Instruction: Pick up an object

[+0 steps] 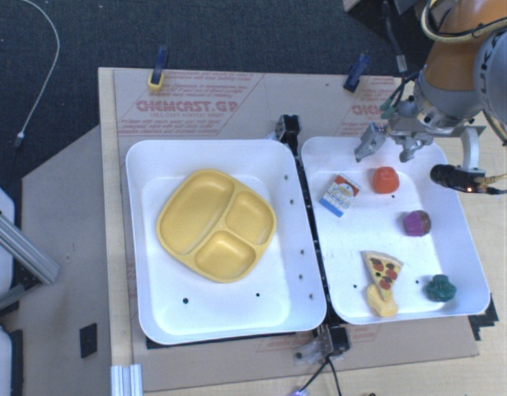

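One orange ball (pixel 386 180) just below end effector (pixel 388 145)

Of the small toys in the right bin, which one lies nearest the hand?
The round orange-red toy, just below the hand. The purple ball, small carton, pizza slice and green toy lie farther off.

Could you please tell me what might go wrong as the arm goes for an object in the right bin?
The open claw hangs just above the round orange-red toy, which could roll off its fingers. The small blue-and-white carton lies close beside it and might get nudged.
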Tool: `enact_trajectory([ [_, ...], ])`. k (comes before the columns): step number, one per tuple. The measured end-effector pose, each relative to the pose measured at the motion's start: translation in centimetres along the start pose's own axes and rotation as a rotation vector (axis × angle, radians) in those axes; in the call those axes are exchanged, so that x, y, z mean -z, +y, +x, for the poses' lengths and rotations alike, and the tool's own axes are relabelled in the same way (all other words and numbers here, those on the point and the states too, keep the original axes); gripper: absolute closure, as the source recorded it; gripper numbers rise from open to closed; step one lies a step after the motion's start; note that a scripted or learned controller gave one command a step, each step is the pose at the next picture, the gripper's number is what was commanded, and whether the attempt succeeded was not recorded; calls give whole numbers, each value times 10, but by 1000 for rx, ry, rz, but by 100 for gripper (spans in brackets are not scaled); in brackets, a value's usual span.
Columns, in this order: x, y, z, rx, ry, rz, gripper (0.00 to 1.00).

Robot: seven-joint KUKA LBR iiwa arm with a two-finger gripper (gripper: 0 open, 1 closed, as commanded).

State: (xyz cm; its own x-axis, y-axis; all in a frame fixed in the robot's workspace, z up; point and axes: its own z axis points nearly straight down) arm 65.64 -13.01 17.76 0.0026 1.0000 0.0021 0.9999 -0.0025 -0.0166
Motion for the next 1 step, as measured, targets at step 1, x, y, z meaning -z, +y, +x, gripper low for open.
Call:
enact_trajectory([
  [1,10,3,0,3,-2,-16,0],
])
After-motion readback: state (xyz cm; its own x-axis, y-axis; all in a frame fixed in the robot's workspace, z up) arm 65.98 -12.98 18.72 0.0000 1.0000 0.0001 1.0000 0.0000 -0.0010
